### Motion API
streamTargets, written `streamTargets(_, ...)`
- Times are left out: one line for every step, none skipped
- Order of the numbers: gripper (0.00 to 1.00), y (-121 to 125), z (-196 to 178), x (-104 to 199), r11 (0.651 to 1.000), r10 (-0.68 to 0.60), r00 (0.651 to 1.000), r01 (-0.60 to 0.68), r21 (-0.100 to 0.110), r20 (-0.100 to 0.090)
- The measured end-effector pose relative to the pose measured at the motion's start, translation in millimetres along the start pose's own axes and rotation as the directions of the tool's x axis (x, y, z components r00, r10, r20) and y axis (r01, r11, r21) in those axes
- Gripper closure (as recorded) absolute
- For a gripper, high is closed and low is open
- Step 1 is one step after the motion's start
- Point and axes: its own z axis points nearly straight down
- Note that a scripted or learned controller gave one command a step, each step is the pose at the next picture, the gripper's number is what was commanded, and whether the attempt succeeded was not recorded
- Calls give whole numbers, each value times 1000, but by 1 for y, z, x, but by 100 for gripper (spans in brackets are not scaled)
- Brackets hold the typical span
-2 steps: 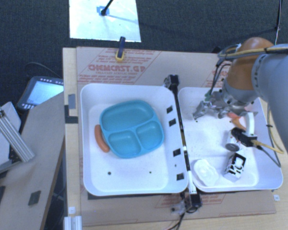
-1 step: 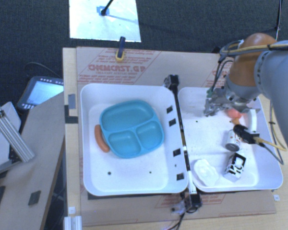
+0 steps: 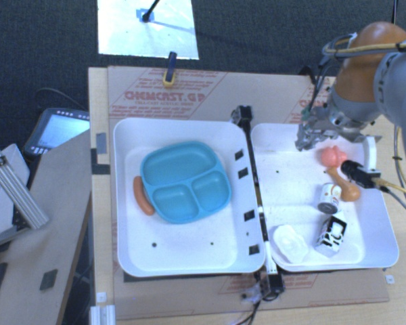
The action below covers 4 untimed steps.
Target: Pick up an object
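My gripper (image 3: 306, 141) hangs over the far left part of the right bin (image 3: 284, 181), with nothing visibly held. Just to its right lies a pink rounded object (image 3: 333, 157). Below that sits a tan, pear-like piece (image 3: 345, 187), then a small can (image 3: 328, 198) and a black-and-white box (image 3: 331, 234). A white cup-like item (image 3: 289, 242) rests in the bin's near left corner. The grey arm with its orange band (image 3: 365, 59) comes in from the upper right.
The left bin (image 3: 128, 249) holds a blue divided plate (image 3: 185, 181) and an orange sausage (image 3: 143, 195) beside it. A black divider (image 3: 252, 181) runs between the bins. A yellow clamp (image 3: 170, 73) sits at the bench's far edge.
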Motion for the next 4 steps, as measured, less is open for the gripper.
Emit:
streamTargets(100,2,-55,0,1000,-1,1000,1,0,0)
streamTargets(100,3,-35,0,1000,-1,1000,1,7,0)
streamTargets(100,-31,-42,52,1000,-4,1000,4,9,-3)
streamTargets(100,-49,-42,105,1000,-4,1000,4,9,-3)
